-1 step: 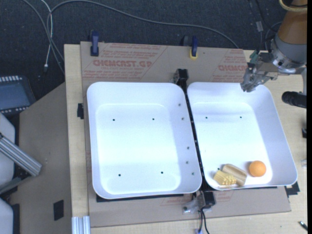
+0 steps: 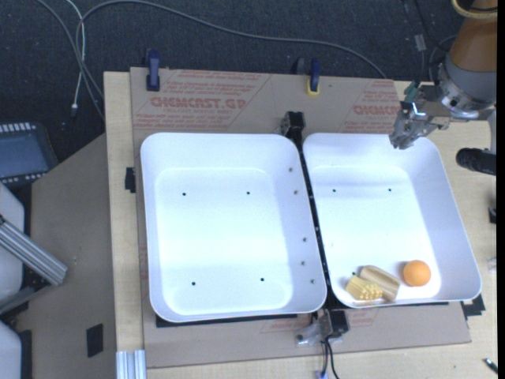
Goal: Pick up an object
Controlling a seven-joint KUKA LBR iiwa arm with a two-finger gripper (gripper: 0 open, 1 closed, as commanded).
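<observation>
Gripper (image 2: 404,136) hangs over the far rim of the right bin (image 2: 442,172), well apart from its contents; jaw state cannot be told, apparently holding nothing. Orange ball (image 2: 417,273) lies near the bin's front rim, bread roll (image 2: 380,279) beside it, corn piece (image 2: 364,290) touching the roll.

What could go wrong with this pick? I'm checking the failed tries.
1. The pincer hovers over the right bin's far rim, well away from the items.
2. The orange ball may roll off when touched.
3. The corn cob and bread roll touch, near the front wall, crowding a grasp.
</observation>
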